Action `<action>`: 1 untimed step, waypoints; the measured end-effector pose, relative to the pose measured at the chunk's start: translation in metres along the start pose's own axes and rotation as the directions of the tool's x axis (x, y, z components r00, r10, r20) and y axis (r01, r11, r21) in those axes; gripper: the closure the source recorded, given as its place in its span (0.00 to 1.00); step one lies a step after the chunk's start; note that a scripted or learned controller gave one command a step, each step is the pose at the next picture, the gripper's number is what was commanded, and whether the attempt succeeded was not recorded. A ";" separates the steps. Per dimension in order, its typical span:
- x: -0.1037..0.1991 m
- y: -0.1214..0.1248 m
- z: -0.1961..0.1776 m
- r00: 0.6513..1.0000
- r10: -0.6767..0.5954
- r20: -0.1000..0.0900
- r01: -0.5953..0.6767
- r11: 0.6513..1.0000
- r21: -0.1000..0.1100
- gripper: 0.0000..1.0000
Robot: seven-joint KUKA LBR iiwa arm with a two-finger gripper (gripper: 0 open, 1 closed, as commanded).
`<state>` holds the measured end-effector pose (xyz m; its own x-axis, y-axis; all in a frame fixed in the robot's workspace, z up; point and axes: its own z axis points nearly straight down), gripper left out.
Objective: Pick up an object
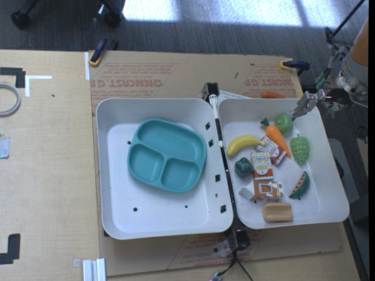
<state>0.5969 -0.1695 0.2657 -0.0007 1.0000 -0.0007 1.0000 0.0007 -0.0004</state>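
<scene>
From above, the gripper [303, 105] hangs over the far right corner of the right bin [328, 212], just beside a green apple [284, 122]; whether it is open or closed cannot be told, and nothing shows in its grasp. Below lie a toy carrot [276, 138], banana [244, 143], grape bunch [299, 148], watermelon slice [299, 185] and bread roll [277, 212]. The left bin [117, 215] holds a teal divided tray [167, 156].
</scene>
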 end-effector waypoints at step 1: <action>0.055 -0.003 0.158 1.000 0.000 0.000 0.000 1.000 0.000 0.00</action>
<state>0.5942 -0.1143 0.1078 -0.0010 1.0000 -0.0005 1.0000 0.0010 -0.0007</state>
